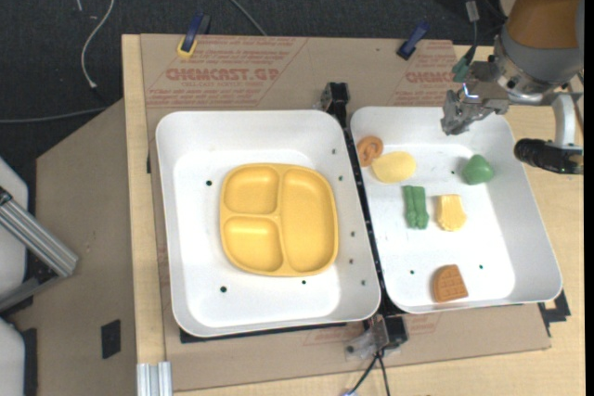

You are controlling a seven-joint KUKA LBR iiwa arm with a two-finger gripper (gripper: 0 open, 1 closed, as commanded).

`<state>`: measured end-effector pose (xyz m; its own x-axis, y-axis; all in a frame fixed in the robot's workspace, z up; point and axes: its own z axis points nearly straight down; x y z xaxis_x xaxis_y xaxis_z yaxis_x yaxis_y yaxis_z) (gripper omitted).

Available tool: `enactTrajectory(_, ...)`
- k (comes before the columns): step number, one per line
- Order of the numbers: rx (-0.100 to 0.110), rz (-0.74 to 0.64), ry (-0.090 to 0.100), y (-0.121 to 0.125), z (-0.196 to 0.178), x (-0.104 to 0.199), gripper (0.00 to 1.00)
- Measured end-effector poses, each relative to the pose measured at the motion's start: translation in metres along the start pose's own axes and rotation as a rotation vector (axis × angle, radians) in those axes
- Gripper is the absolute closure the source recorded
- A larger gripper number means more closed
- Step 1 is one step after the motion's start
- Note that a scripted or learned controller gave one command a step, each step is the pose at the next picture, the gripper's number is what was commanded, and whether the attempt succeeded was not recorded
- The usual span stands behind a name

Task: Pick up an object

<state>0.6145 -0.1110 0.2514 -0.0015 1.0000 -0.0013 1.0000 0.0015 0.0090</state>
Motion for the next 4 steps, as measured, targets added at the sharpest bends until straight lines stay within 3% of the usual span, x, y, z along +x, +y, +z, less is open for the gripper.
enactTrajectory(1,0.004,0.0,0.001,0.001,-0.042,0.0,1.0)
enactTrajectory(4,0.012,-0.002,0.002,-0.004,-0.007,0.142,1.0)
